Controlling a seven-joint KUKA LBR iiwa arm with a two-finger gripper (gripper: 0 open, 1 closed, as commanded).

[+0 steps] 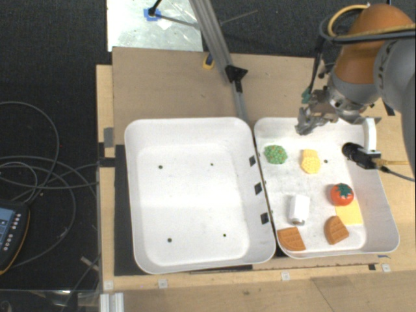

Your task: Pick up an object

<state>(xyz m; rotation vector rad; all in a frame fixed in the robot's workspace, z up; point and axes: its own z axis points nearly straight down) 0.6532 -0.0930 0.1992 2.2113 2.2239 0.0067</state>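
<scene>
The right bin [279,127] holds several small items: a green leafy piece [275,154], a yellow corn piece [311,162], a red tomato [342,194] on a yellow slab [351,214], a white block [298,208], and two brown bread-like pieces [292,238] [335,229]. My gripper [304,127] hangs over the far edge of the right bin, above and behind the corn piece. Nothing shows between its fingers.
The left bin [140,138] lies beside the right one, with black clips [258,188] along their shared edge. A grey pole [214,34] slants over the back of the bench. Cables lie on the floor at the left.
</scene>
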